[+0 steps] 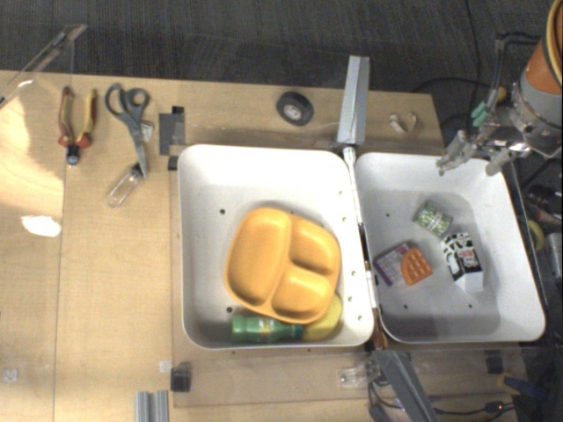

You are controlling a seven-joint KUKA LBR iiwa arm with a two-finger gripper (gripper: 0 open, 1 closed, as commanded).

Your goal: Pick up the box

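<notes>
A small white box point(463, 258) with black patches and a red mark lies in the right bin point(457, 323), near its right wall. My gripper point(471, 155) hangs over the far right corner of that bin, well behind the box and apart from it. Its two fingers point(449, 160) stand spread and open, with nothing between them. The grey arm with its orange band point(544, 64) comes in from the upper right.
A green crumpled can point(432, 218), a flat purple packet point(392, 263) and an orange waffle-like piece point(416, 266) lie left of the box. The left bin point(202, 236) holds a yellow divided plate point(284, 265) and a green bottle point(259, 328). Scissors point(132, 121), pliers and a tape roll point(295, 107) rest on the bench.
</notes>
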